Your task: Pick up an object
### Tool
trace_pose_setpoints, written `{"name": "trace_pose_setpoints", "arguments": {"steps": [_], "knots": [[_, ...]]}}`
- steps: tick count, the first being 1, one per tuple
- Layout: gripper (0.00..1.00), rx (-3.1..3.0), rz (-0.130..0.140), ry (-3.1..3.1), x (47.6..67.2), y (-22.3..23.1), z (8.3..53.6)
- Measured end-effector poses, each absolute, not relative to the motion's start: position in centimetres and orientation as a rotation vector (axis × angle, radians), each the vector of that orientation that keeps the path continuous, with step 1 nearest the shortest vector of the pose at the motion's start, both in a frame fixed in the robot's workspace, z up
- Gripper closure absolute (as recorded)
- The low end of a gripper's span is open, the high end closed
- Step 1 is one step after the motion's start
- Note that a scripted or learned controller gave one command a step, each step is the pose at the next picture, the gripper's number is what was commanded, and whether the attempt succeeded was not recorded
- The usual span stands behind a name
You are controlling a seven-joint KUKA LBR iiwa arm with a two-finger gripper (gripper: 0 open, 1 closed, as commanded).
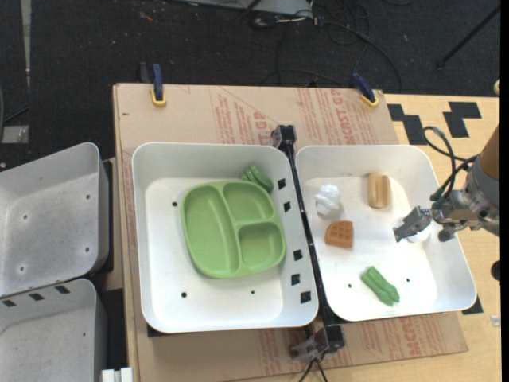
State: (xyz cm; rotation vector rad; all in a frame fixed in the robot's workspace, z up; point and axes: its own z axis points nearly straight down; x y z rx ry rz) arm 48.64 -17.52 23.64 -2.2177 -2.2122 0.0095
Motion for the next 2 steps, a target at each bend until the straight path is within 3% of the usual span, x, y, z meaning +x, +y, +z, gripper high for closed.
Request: {"name": "trace_pose_setpoints", "arguments": {"steps": [1, 2], "knots": [[0.0, -2.221, 0.001, -2.222, 48.9, -17.5, 24.1], [0.0, -2.221, 0.003, -2.217, 49.1, -17.7, 19.8]]}}
